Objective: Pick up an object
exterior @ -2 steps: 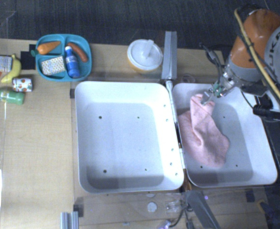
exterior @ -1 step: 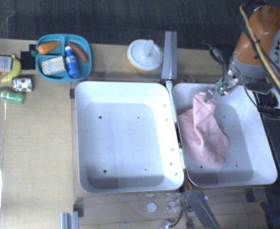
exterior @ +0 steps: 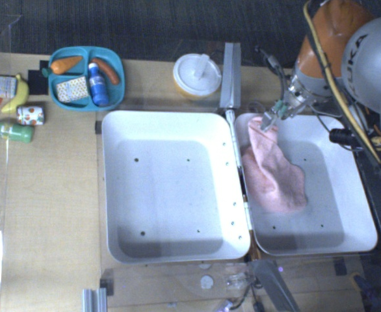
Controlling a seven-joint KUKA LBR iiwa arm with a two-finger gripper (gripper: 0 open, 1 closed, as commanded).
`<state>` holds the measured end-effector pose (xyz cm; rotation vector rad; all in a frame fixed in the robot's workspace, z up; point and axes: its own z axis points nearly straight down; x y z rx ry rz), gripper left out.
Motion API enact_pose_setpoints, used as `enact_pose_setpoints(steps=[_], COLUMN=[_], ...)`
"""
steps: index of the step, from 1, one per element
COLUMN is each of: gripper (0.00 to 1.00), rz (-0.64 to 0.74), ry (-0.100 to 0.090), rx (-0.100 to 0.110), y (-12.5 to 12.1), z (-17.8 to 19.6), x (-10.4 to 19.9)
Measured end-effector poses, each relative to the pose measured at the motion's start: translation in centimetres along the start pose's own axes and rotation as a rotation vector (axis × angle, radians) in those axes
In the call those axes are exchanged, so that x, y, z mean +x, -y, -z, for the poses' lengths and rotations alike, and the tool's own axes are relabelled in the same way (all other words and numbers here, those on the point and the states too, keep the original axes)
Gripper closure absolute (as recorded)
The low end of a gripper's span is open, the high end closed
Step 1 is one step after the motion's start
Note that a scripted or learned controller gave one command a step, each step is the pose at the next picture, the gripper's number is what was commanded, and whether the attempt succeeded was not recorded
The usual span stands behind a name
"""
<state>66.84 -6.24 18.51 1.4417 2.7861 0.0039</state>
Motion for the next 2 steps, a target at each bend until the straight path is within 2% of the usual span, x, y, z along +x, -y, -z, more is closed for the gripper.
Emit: enact_pose_setpoints(steps=[1,2], gripper=[1.0,1.0], rz=[-0.176,-0.341], ry=[-0.001,0.001], rx=[0.001,0.0], y=[3.1,3.8], z=[0.0,10.5], x=[7.0,5.4])
